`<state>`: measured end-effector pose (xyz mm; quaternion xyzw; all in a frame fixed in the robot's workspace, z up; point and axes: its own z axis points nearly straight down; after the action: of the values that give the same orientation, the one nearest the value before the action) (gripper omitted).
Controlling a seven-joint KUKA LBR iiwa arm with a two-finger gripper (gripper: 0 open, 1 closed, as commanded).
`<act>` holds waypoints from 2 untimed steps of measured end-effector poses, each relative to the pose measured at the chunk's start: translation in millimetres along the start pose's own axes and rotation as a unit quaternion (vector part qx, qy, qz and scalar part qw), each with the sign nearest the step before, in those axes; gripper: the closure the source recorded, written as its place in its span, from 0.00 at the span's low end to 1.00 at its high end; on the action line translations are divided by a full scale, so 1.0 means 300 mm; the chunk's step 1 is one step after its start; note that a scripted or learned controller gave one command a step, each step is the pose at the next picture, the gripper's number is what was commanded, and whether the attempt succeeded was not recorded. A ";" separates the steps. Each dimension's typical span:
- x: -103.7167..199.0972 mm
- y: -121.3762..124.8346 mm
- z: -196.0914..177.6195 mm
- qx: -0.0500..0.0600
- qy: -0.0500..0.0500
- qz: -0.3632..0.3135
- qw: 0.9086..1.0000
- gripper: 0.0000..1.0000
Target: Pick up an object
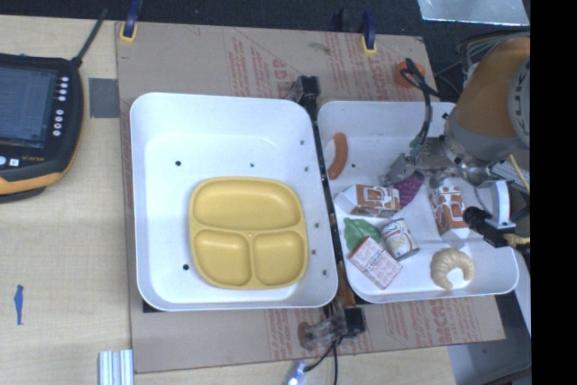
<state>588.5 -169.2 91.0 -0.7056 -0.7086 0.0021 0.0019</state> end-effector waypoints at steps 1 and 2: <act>-0.072 0.169 -0.280 -0.003 0.000 0.000 1.000 0.00; -0.032 0.067 0.001 0.000 0.000 0.000 1.000 0.00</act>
<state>608.6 -178.7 90.6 -0.7054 -0.7088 0.0022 0.0022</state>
